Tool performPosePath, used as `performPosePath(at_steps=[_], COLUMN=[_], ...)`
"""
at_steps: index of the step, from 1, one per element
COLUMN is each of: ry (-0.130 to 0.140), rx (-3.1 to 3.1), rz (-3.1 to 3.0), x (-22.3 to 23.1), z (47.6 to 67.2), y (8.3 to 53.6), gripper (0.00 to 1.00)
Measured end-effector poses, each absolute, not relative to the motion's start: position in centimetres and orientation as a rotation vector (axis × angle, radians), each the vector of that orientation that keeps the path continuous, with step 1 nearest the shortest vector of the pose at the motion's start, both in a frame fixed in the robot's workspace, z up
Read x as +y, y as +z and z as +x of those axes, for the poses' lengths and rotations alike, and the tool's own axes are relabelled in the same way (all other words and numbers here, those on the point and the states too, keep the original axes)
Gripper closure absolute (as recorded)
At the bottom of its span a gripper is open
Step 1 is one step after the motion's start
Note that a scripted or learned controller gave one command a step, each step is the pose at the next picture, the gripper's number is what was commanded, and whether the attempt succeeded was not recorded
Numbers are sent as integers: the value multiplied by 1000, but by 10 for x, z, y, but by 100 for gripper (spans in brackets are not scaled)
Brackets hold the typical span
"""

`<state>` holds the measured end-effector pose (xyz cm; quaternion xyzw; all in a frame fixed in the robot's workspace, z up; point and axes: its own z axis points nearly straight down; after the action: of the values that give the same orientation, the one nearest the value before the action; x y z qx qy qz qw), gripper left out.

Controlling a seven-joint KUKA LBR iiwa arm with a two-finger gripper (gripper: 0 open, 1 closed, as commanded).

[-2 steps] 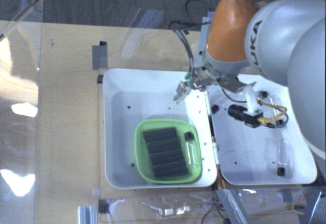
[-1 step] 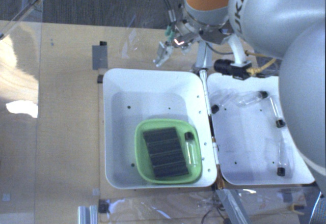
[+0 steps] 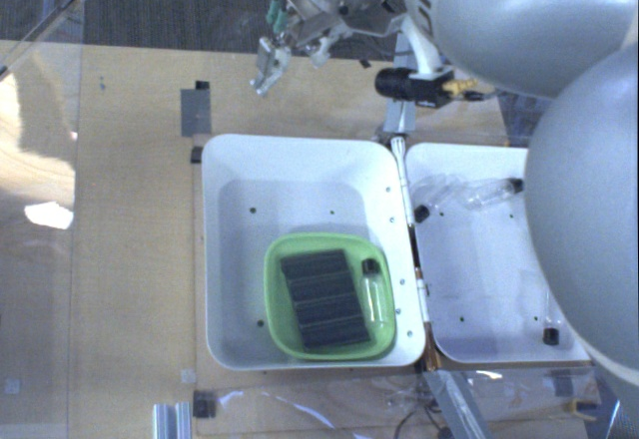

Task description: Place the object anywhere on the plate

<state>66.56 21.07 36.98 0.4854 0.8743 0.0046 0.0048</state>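
The claw [image 3: 270, 63] is seen far back over the tabletop [image 3: 120, 178]; its opening cannot be told. A dark block [image 3: 324, 299] lies on the green plate [image 3: 278, 272].

1. A wooden worktop [image 3: 120, 227] carried two white bins.
2. The left bin [image 3: 230, 188] and the right bin [image 3: 479, 317] sat side by side, rims touching.
3. A small grey block [image 3: 197, 110] lay beyond the left bin.

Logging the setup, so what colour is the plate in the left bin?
Light green plate, clearest in the camera view.
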Motion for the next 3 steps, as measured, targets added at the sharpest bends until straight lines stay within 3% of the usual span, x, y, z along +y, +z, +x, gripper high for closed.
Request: performPosePath(at_steps=[1,2,3], ry=[6,9,7], rx=[2720,2689,2685], rz=[1563,1612,1625], x=[218,171,218], z=[669,670,669], y=[268,287,243], gripper=[0,0,0])
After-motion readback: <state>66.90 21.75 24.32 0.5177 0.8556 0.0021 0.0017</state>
